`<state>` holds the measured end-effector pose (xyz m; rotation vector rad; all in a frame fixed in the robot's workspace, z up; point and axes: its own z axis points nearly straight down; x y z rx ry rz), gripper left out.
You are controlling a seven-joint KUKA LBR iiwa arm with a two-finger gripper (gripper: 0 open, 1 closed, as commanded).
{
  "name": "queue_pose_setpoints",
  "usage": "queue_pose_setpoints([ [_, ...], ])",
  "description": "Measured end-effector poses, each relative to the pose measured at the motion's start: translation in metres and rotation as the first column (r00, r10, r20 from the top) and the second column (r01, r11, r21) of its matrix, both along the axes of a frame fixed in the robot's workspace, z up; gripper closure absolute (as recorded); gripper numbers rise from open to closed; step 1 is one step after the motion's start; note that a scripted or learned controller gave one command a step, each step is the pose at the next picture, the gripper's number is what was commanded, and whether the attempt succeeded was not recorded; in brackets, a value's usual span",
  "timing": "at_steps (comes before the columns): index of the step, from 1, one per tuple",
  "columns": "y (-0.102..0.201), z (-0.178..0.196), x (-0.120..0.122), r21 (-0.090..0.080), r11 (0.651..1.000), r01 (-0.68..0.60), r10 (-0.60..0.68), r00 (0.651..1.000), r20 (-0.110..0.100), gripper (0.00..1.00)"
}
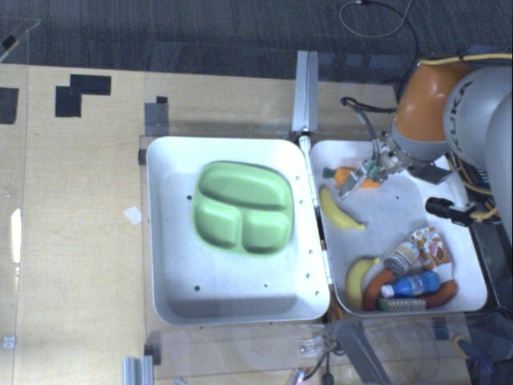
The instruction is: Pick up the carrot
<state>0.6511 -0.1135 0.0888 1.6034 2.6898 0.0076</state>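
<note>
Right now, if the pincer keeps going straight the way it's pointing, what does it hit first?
Most likely the carrot: the pincer angles down-left right at it, in the right bin. Depth is hard to judge from above.

The only lettering I can make out is "KUKA", running down the grey arm (473,119) beside its orange band. The packet (430,249) and the bottle (413,285) in the right bin (473,299) carry printed labels, but too small to read.
</note>
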Motion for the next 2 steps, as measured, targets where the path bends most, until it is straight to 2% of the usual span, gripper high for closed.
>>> queue_pose_setpoints([
  [1,0.002,0.011,0.001,0.003,1.0,-0.003,0.003,1.0,0.001,1.0],
  [2,0.066,0.099,0.02,0.0,0.987,-0.163,0.163,0.987,-0.001,1.0],
])
